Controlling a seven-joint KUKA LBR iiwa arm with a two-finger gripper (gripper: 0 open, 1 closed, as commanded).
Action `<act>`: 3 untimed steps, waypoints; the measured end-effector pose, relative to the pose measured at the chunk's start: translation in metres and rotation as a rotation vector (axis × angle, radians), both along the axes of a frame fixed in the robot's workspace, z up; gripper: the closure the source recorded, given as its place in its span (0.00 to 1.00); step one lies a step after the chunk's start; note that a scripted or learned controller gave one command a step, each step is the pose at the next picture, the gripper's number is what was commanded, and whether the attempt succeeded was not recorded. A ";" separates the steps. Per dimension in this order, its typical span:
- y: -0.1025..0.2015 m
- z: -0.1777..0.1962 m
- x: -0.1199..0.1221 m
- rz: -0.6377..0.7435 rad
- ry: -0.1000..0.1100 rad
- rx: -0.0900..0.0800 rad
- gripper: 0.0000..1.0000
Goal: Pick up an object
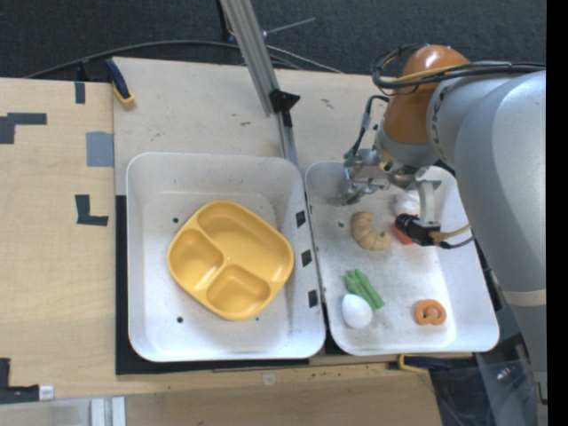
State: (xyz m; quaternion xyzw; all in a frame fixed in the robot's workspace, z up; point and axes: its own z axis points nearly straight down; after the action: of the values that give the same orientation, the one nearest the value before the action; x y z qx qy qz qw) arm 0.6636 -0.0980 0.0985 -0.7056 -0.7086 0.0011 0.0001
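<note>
My gripper (356, 188) hangs low over the far left corner of the right bin (476, 284), with the grey arm reaching in from the right. Just in front of it and slightly right lies a tan croissant (370, 232), apart from the gripper. Nearer the front of the same bin lie a green leafy piece (363, 288), a white egg (357, 311) touching it, and an orange ring-shaped pastry (429, 312). Nothing shows in the gripper's grasp.
The left bin (149, 238) holds a yellow divided plate (231, 258). A slanted metal post (253, 43) rises behind the wall between the bins. The right bin's far wall and left wall stand close to the gripper.
</note>
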 end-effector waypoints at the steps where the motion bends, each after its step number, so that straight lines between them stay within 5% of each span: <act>1: 0.001 0.050 -0.009 -0.003 -0.005 0.001 1.00; 3: -0.002 0.156 -0.010 -0.003 -0.006 0.001 1.00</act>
State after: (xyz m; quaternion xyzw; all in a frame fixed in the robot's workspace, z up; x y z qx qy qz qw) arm 0.6537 -0.0999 0.2542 -0.7065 -0.7077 -0.0015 -0.0015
